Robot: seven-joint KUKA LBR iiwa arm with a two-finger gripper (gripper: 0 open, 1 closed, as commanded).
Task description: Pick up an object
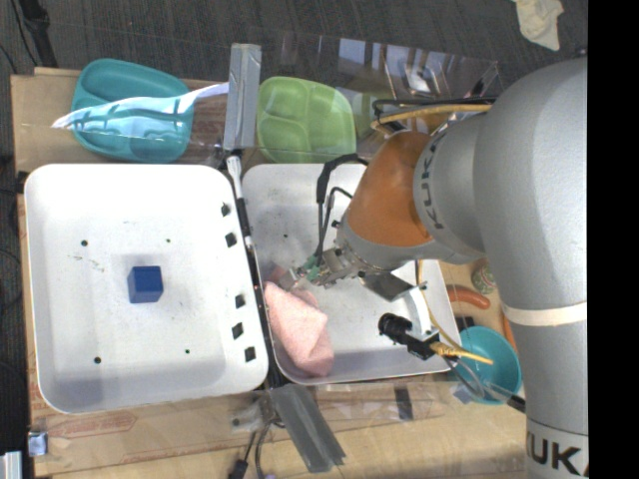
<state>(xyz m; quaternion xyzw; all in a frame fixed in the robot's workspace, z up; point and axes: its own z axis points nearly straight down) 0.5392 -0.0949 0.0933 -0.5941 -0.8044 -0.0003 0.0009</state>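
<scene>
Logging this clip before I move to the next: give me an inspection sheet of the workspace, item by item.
Surface: bench bearing left bin and right bin.
Job's things: blue cube in left bin; pink cloth in right bin.
Clutter: teal scoop, green tray behind the bins.
Grippers: claw low in right bin, just above the pink cloth; finger state unclear.
Cables: black cable looping beside the wrist.
Surroundings: crumpled rag on dark floor.
</scene>
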